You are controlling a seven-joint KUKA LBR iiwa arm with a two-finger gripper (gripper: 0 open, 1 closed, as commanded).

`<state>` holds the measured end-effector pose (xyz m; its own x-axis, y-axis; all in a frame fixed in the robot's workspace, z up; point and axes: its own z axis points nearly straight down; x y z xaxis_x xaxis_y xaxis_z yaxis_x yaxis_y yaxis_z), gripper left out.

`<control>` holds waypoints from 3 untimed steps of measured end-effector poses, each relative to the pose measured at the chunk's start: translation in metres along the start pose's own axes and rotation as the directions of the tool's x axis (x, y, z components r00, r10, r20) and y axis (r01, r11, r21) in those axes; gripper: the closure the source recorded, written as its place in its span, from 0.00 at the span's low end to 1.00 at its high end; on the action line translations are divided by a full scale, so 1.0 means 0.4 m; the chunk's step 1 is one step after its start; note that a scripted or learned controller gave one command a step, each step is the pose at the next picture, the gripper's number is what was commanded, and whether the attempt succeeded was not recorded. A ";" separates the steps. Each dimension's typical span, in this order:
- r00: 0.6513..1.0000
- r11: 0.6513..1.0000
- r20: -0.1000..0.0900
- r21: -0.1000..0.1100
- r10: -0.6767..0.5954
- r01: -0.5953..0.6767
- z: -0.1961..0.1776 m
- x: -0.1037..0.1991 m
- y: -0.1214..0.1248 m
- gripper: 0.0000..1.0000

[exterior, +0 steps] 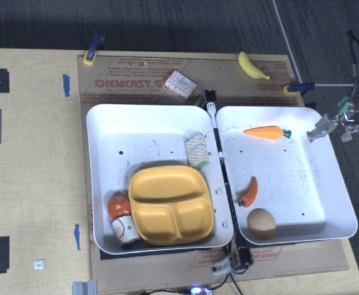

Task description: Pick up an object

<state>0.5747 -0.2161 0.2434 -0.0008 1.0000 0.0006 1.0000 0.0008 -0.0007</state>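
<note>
Bench (32, 183): carrot (266, 133) in right bin (333, 183), pincer (332, 125) at rim.

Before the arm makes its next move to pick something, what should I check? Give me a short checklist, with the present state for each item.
1. Gripper position: at the right bin's right rim, not above any object. Not ok.
2. Finger opening: cannot tell.
3. Nothing held between the fingers: cannot tell.
4. Carrot free to approach: lies alone near the bin's far side. Ok.
5. Red pepper and brown round object: close together but apart. Ok.
6. Yellow tray in the left bin: crowds a red-topped object beside it. Not ok.
</note>
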 end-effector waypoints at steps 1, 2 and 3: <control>1.000 1.000 0.000 0.001 -0.001 0.001 0.353 0.162 -0.084 0.00; 1.000 1.000 0.003 -0.006 0.002 -0.002 0.394 0.291 -0.235 0.00; 1.000 1.000 0.003 -0.010 0.002 -0.002 0.369 0.292 -0.232 1.00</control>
<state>0.4818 -0.0991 0.0960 0.0010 1.0000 -0.0022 1.0000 -0.0009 0.0092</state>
